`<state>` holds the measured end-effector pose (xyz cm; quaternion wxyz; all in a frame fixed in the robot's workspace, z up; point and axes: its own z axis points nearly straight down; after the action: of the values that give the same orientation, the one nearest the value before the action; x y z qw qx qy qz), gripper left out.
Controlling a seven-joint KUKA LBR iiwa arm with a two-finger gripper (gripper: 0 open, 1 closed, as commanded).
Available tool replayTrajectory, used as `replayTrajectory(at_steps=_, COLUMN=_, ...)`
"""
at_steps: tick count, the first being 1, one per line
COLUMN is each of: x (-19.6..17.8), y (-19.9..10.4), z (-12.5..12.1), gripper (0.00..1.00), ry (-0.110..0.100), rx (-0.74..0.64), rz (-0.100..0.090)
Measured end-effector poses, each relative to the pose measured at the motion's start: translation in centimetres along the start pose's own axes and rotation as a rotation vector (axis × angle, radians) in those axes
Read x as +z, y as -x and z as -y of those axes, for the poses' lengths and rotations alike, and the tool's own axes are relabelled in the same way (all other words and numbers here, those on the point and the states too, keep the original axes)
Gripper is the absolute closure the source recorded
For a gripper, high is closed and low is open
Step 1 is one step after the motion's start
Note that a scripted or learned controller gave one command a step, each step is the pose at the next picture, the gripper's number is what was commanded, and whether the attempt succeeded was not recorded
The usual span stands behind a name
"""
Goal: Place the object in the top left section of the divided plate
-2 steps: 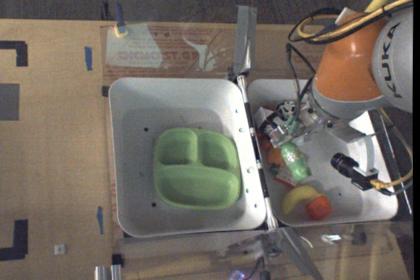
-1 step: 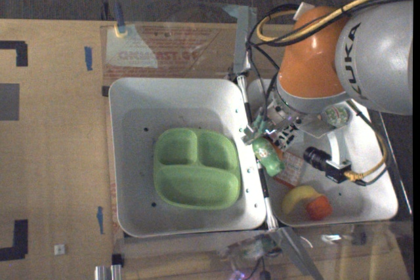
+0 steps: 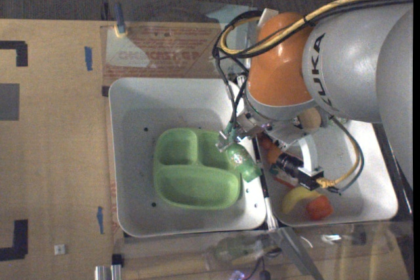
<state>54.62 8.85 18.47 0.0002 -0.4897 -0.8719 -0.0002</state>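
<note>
The green divided plate (image 3: 194, 170) lies in the left bin (image 3: 131, 141), with two small sections at its far side and one large section near the front. My gripper (image 3: 228, 138) hangs over the plate's right rim, by the small right-hand section. It is shut on the upper end of a glossy green object (image 3: 240, 162), which slants down to the right across the plate's edge and the wall between the bins. The small top left section (image 3: 177, 146) has nothing in it.
The right bin (image 3: 367, 206) holds a yellow banana (image 3: 295, 199) and a red-orange fruit (image 3: 319, 208) near its front, plus a red item (image 3: 266, 141) partly under the wrist. A clear bottle (image 3: 243, 249) lies in front of the bins. The arm covers the right bin's far half.
</note>
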Motion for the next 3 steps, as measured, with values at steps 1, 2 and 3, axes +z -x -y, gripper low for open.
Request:
replayTrajectory(at_steps=1, x=5.3, y=-8.3, z=0.7, gripper=1.0, ry=-0.002, rx=-0.095, rz=-0.001)
replayTrajectory(at_steps=2, x=-4.1, y=-10.2, z=-6.7, gripper=1.0, ry=0.002, rx=0.019, rz=0.002)
replayTrajectory(at_steps=3, x=2.4, y=-6.5, z=2.2, gripper=1.0, ry=-0.002, rx=0.021, rz=0.0)
